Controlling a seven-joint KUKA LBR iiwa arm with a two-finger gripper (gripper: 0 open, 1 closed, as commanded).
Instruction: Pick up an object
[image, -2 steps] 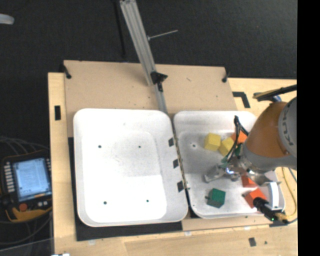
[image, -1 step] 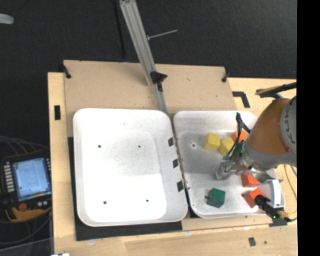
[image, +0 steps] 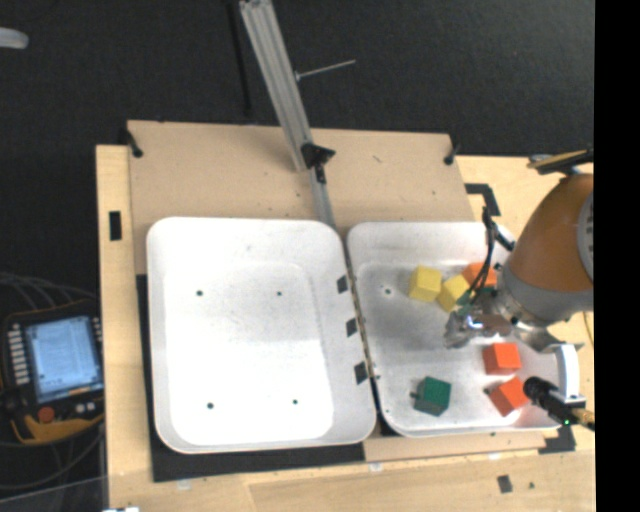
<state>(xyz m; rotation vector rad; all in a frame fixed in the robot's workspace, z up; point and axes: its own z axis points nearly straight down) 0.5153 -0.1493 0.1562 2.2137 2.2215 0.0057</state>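
In the right bin (image: 398, 335) lie two yellow blocks (image: 427, 283) (image: 455, 291) side by side near the back. An orange piece (image: 473, 274) shows just behind them. A green block (image: 432, 395) sits near the front edge, and two orange-red blocks (image: 501, 357) (image: 507, 396) lie at the front right. My gripper (image: 464, 327) hangs low over the bin's middle right, just in front of the right yellow block and beside the upper orange-red block. The grey arm with its orange band (image: 553, 236) covers the bin's right side.
The left bin (image: 245, 330) sits beside the right one, with small clips (image: 352, 327) along the shared edge. A slanted metal pole (image: 285, 90) rises behind the bins. A handheld screen unit (image: 58, 362) lies off the bench at the left.
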